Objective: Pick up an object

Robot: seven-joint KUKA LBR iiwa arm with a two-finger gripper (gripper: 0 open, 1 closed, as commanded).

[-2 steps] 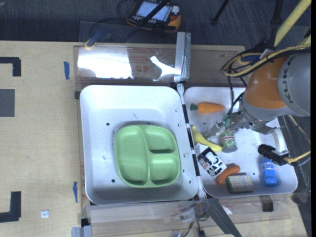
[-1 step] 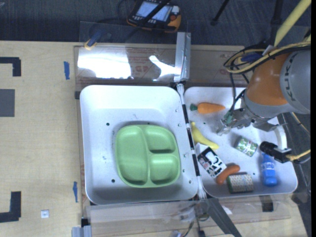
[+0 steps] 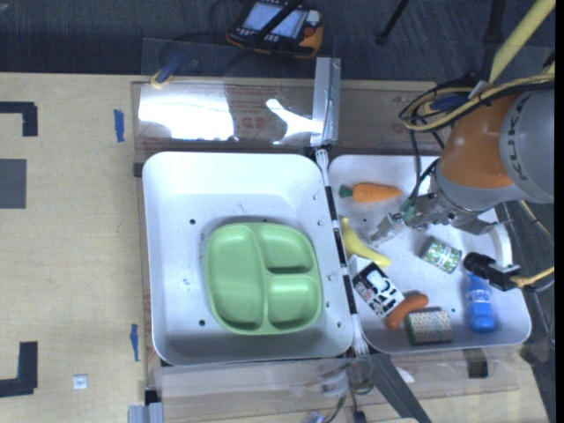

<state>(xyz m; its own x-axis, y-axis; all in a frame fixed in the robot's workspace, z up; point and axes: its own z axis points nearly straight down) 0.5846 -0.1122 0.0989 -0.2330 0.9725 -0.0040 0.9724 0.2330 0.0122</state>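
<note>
1. The grey arm with its orange band [image 3: 480,152] reached in from the right edge of the camera view, over the far right corner of the shallow white right-hand bin [image 3: 414,276], and bent down and leftward into it.
2. The wrist was tilted, so the metal two-finger gripper [image 3: 390,227] pointed down and to the left over the left half of that bin.
3. Whether the claw was open or closed could not be told from this slanted view, and nothing could be seen held in it.
4. The curved yellow toy banana [image 3: 359,243] lay just beside the gripper, on its left and lower side, along the wall shared by the two bins. Whether they touched could not be told.
5. The tapered orange carrot [image 3: 374,192] lay near the gripper on the far side, close to the same wall and apart from the banana.
6. The small green-and-silver can [image 3: 441,256] lay on its side to the right of the gripper, under the wrist.
7. The black-and-white printed box [image 3: 374,287] lay nearer the camera, just below the banana's end.
8. The orange-red sausage-shaped piece [image 3: 406,307] lay beside that box, touching the grey rough-textured block [image 3: 429,326] at the near wall.
9. The small blue bottle [image 3: 480,309] stood near the bin's near right corner.
10. The shallow white left-hand bin [image 3: 176,201] held a pale green divided plastic plate [image 3: 263,276], well apart from the gripper.
11. Both bins sat on the pale wooden bench [image 3: 62,236].
</note>
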